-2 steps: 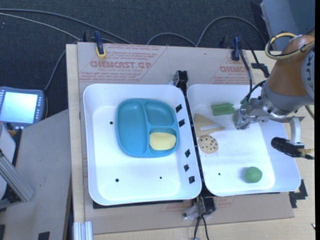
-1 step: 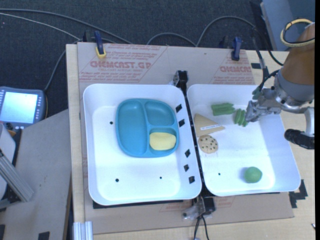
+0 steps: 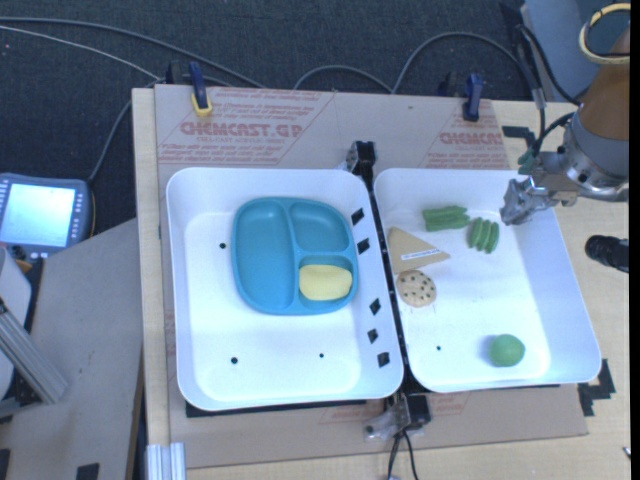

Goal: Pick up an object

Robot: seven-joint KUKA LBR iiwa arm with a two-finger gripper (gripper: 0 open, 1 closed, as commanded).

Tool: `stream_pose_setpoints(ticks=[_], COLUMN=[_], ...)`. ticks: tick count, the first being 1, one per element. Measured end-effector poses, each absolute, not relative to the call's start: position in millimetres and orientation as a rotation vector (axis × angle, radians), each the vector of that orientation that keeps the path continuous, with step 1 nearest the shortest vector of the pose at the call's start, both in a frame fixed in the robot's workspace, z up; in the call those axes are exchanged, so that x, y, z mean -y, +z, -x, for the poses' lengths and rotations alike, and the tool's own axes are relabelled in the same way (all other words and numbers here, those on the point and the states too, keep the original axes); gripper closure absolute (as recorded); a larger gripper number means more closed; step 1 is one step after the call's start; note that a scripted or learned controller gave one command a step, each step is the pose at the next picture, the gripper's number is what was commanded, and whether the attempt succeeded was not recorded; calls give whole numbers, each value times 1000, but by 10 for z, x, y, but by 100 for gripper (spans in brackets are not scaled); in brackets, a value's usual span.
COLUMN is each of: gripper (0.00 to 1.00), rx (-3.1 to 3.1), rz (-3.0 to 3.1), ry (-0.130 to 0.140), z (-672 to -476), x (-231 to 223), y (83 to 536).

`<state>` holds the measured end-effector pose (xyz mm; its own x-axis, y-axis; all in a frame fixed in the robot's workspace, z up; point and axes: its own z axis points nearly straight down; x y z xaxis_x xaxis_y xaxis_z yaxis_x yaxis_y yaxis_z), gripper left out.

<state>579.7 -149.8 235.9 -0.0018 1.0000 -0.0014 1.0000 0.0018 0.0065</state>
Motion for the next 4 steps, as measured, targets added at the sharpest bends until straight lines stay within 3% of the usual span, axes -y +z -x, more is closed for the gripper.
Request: stream_pose_setpoints(ticks=[1, 4], gripper=[100, 100], rx=[-2219, -2230], rz=[-2215, -2219], ry=[6, -1], z=[-5810, -5737], x=[1498, 73], y=[2848, 2602])
